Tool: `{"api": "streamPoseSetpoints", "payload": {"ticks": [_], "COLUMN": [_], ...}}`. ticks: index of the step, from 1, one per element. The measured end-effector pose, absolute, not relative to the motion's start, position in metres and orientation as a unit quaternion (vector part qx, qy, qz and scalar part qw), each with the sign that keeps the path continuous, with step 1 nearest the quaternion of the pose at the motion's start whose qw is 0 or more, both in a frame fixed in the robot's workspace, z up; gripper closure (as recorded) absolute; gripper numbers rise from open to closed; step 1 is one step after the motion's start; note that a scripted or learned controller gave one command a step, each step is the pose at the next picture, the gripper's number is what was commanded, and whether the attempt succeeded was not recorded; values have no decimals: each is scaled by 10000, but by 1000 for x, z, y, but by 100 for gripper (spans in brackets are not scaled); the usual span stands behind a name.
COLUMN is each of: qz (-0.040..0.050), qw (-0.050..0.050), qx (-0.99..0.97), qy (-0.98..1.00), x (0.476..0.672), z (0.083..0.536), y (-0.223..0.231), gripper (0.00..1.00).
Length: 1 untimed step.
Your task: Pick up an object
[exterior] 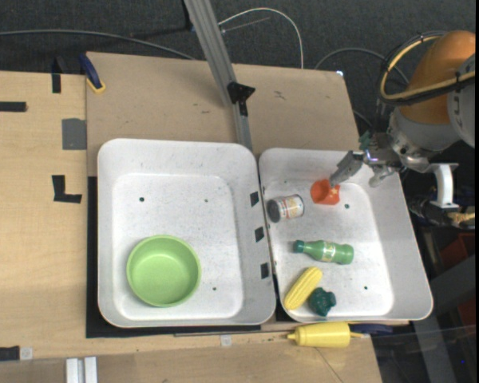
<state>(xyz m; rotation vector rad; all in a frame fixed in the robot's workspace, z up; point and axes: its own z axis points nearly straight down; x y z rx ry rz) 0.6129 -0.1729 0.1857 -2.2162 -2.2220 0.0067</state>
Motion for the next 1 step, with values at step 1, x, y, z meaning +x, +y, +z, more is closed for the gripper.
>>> {"api": "streamPoseSetpoints", "payload": {"ticks": [1], "qz": [25], "qw": [28], "qx": [-7064], "qy": [-7078], "x": [602], "z": [131], "y": [-167], "gripper": [0]}}
